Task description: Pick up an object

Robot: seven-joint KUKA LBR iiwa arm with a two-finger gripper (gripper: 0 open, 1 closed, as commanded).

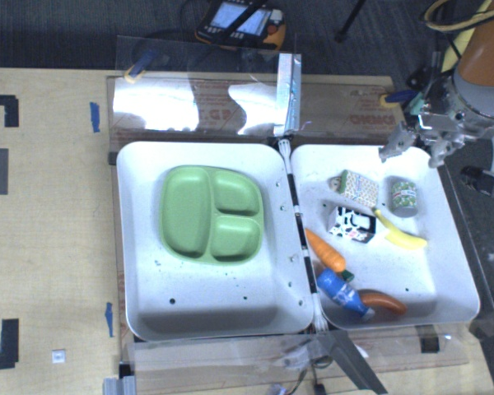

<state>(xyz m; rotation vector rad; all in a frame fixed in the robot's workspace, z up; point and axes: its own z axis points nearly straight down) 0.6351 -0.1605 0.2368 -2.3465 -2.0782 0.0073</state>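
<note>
The right bin (453, 262) holds a speckled box (360, 189), a small round can (403, 196), a yellow banana (400, 234), a black-and-white patterned item (352, 223), an orange carrot (326, 251), a blue bottle (343, 290) and a red-orange sausage shape (384, 303). My gripper (414, 151) hangs over the bin's far right rim, above and just behind the can. Its fingers are spread open with nothing between them.
The left bin (140, 286) holds a green divided plate (212, 212). A clear upright panel (288, 93) stands behind the seam between the bins. A handheld device (239, 21) lies beyond the bench. Cables and a stand crowd the far right.
</note>
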